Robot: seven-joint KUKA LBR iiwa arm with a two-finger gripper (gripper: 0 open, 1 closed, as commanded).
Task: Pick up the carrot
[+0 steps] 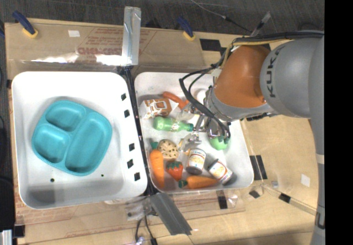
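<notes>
While gripper (203, 126) state unclear: two carrots (157, 168), two cans (196, 161), one teal tray (71, 136).

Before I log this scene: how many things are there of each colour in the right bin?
Orange: 4 (carrot, one, one, strawberry-like piece)
Green: 2 (bottle, piece)
Cans: 2
Carton: 1
Cookie: 1
Total: 10
</notes>
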